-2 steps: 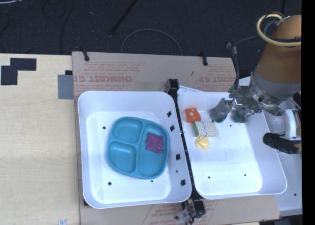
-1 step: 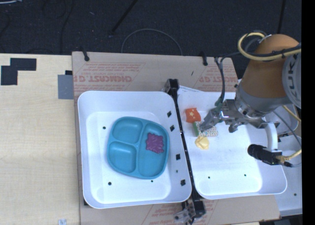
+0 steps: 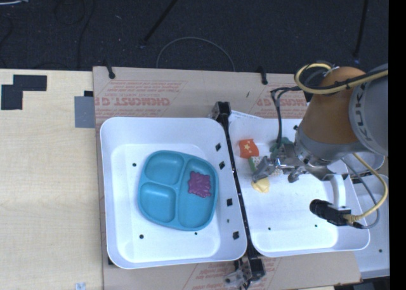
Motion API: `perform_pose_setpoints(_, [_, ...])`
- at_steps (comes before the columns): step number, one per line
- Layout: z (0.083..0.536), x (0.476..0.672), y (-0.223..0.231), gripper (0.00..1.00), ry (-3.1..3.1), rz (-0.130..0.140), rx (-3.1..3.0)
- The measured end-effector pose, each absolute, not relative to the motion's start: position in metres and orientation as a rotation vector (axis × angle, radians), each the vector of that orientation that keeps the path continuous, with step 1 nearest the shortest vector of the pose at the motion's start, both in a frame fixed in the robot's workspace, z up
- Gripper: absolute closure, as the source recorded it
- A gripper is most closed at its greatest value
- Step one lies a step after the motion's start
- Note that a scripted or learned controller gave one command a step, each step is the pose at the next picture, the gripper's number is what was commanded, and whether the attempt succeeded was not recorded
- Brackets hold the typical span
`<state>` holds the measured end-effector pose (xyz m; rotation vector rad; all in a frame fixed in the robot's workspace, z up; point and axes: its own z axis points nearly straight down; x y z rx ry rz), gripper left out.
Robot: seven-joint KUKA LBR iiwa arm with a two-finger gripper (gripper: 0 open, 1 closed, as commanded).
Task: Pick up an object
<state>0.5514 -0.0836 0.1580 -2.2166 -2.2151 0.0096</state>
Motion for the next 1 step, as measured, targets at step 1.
perform_pose_setpoints(1, [0.1114, 0.5560, -0.0874, 0.00, -2.217, 0.007, -2.217])
